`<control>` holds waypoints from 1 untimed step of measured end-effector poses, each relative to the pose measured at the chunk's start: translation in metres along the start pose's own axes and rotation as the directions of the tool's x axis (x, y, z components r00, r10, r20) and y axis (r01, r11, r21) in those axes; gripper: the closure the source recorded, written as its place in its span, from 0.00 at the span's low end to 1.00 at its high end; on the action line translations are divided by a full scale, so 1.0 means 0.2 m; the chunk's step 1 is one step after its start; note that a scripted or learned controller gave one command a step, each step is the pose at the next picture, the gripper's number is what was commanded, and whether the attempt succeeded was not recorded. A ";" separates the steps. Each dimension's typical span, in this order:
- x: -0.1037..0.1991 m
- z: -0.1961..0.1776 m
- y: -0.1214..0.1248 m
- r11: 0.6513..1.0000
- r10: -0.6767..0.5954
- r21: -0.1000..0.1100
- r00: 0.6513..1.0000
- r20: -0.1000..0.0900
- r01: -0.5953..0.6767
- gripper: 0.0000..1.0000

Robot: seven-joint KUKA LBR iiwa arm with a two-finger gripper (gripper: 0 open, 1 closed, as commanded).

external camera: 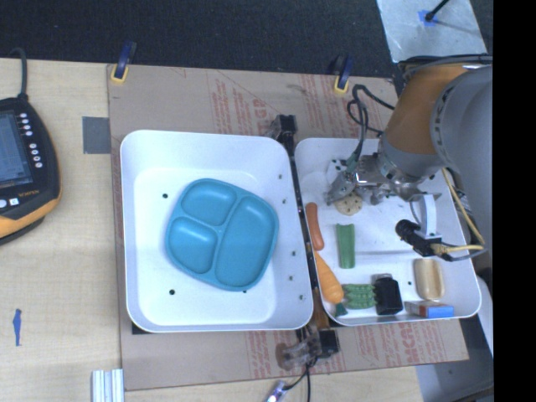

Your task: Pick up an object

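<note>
Both bins [134,224] white. Left one: blue sectioned plate [222,234]. Right one: reddish sausage [314,226], orange carrot [328,280], green block [346,245], green knobbly piece [358,296], black box [387,296], tan roll [430,279], blue bar [435,311]. Arm [452,124] grey with orange band. Bench light wood, brown cardboard [209,99] printed red.

A light wood bench [59,266] is seen, w/ a brown cardboard sheet [209,99] laid flat over its middle and right. Two yellow-and-blue clamps are fixed at the sheet's far edge: one [122,64] at the left corner, one [341,74] further right. Two white bins are set on the cardboard, touching side by side: left bin [142,224], right bin [469,300]. A teach pendant [21,170], black w/ orange rim, is lying on the bare wood at far left. A grey patch [95,134], prob. tape, is stuck beside the cardboard's left edge. A small blue mark [17,325] is visible near the front-left.
</note>
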State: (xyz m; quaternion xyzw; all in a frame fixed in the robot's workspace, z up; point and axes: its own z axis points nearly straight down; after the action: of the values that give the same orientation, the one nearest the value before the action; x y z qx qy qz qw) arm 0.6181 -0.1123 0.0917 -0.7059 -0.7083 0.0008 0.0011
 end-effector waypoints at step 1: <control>0.08 -0.02 -0.35 1.000 -0.001 0.002 1.000 0.001 0.001 0.00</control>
State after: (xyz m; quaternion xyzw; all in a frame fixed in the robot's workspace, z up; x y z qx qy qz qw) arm 0.5488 -0.0975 0.0961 -0.7056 -0.7086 0.0018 0.0017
